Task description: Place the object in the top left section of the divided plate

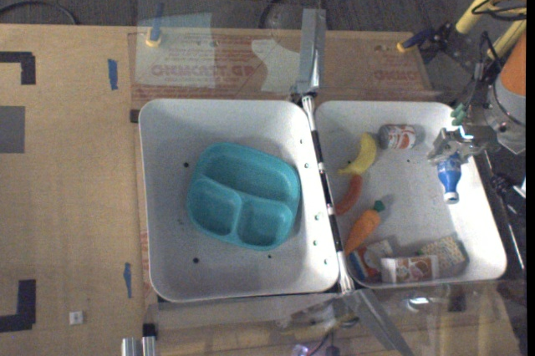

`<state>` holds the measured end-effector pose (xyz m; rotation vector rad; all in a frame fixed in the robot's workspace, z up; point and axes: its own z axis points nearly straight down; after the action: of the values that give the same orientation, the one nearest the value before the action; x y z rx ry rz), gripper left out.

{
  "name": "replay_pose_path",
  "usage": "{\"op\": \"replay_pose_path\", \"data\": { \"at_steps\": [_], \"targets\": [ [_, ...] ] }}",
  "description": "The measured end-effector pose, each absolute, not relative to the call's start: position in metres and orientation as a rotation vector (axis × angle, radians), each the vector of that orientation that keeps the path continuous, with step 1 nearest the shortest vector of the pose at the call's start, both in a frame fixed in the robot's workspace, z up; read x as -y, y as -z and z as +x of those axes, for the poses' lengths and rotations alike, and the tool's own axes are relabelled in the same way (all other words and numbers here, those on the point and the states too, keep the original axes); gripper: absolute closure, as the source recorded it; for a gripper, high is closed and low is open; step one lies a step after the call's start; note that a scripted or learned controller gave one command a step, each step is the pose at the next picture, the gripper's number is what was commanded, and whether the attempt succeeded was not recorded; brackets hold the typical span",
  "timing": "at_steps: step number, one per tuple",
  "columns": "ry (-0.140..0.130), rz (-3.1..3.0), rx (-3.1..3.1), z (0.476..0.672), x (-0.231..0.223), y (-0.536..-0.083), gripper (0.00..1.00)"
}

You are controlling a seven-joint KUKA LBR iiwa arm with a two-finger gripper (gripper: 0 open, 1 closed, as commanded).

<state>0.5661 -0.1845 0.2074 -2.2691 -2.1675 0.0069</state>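
While the grey arm with its orange band leans in from three o'clock, its jaws hang over the right-hand shallow white bin, near that bin's two o'clock corner. Their metal tips sit just above a small blue bottle with a white cap, which lies on the bin floor beneath them; from where I stand I cannot tell how wide the jaws are, nor whether they have hold of anything.

Also on that bin's floor: a squat red-and-white can at twelve o'clock, a yellow plastic banana just beside it toward nine o'clock, a slim red pepper-like piece against the dividing wall, an orange toy carrot with a green top near the middle, and a white-and-red tube with a patterned packet along six o'clock.

Over in the left-hand shallow white bin, a teal plastic divided plate rests near the centre, tilted a little clockwise, its three sections bare. Both bins stand side by side on the tan wooden bench.
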Motion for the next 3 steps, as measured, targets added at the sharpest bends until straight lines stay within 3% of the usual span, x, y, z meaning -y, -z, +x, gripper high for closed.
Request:
{"op": "replay_pose_path", "data": {
  "at_steps": [1,2,3],
  "targets": [
    [-0.005,-2.087,2.340,0.568,0.133,-0.160,1.00],
    [-0.006,-2.009,2.407,0.546,0.067,-0.182,1.00],
    [-0.004,-1.861,2.528,0.580,-0.003,-0.182,1.00]
  ]
}}
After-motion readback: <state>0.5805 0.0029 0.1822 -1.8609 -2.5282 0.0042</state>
